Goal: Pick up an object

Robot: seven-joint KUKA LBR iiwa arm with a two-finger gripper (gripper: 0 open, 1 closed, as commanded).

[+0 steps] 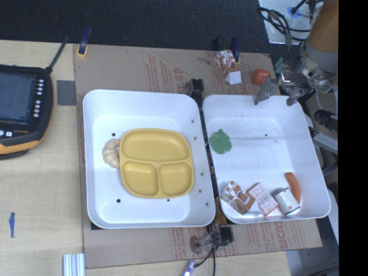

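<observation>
Orange and black plastic forms the handheld controller (20, 109) at the 9 o'clock edge of the bench, screen facing up. A brown cardboard sheet (144, 68) underlies both bins. The left bin (98, 209) is white and shallow; a yellow divided tray (156, 162) with three compartments lies at its centre, and a pale bun-shaped piece (110, 152) touches the tray at its 9 o'clock side. A black clamp (196, 87) sits at the 12 o'clock end of the seam between the bins. The right bin (270, 119) holds all candidate objects for picking. A green lump (220, 141) lies near the bin's 9 o'clock wall, well apart from the rest. At 6 o'clock in this bin, a brown-and-white patterned packet (238, 198) lies just beside a red-and-white packet (262, 198). A small white can (286, 202) lies on its side just beside that second packet, and an orange sausage-shaped piece (293, 187) touches the can at 5 o'clock of the bin. Outside the bin, at 12 o'clock on the cardboard, a small printed box (227, 62) stands with a white cube touching it, and a red round item (260, 75) lies near it. The gripper (278, 91) hangs at the bin's 1 o'clock corner, over the rim, with its two dark fingers (263, 92) spread apart and nothing between them. The arm (322, 33) enters from 2 o'clock.
</observation>
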